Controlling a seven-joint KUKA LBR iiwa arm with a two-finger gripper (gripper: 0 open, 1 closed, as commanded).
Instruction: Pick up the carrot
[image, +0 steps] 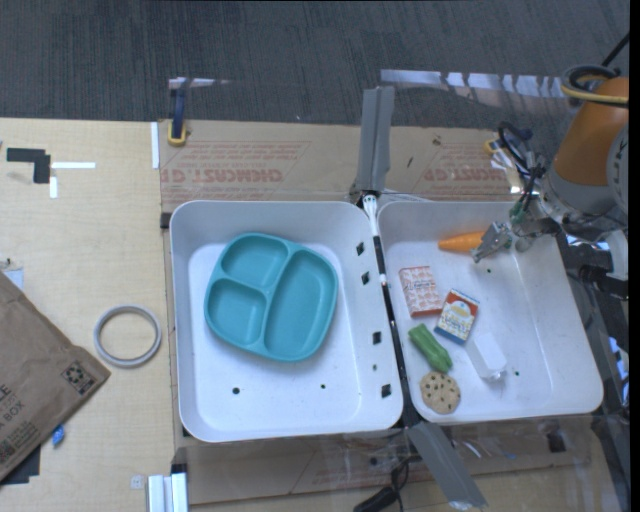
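The carrot (460, 241) is a small orange piece lying near the far wall of the right bin (560, 330), pointing left. My gripper (492, 244) is low in that bin, right beside the carrot's right end, and touches it or nearly does. The carrot rests on the bin floor and is not lifted. The grey arm with its orange band (590, 130) reaches in from the upper right.
The right bin also holds a red-and-white packet (419, 290), a colourful small box (457, 316), a green vegetable (430, 348), a cookie (440, 392) and a clear white piece (487, 358). A teal divided plate (272, 295) lies in the left bin (190, 400). A tape ring (127, 334) lies on the bench.
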